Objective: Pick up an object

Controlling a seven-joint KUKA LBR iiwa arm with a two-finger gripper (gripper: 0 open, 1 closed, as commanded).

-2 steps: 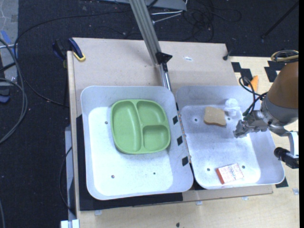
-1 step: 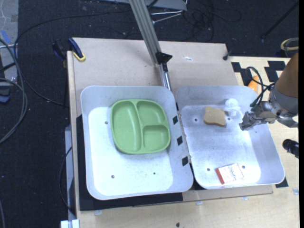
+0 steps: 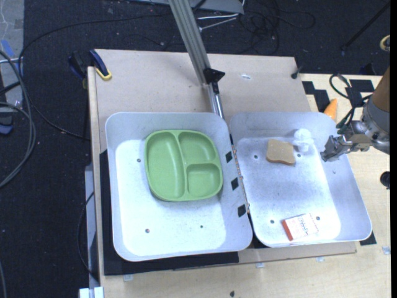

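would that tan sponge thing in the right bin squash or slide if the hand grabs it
The sponge looks porous and soft, so it would probably squash and feel light. It lies flat on the smooth bin floor, so a push likely slides rather than rolls it.

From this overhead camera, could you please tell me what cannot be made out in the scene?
- Gripper: too small and blurred, at the right bin's right rim, to judge its fingers.
- Arm: cut off by the right edge of the frame.
- White thing beside the tan sponge: pale against the bin, its kind is unclear.
- Red and white box: its print is too small to read.
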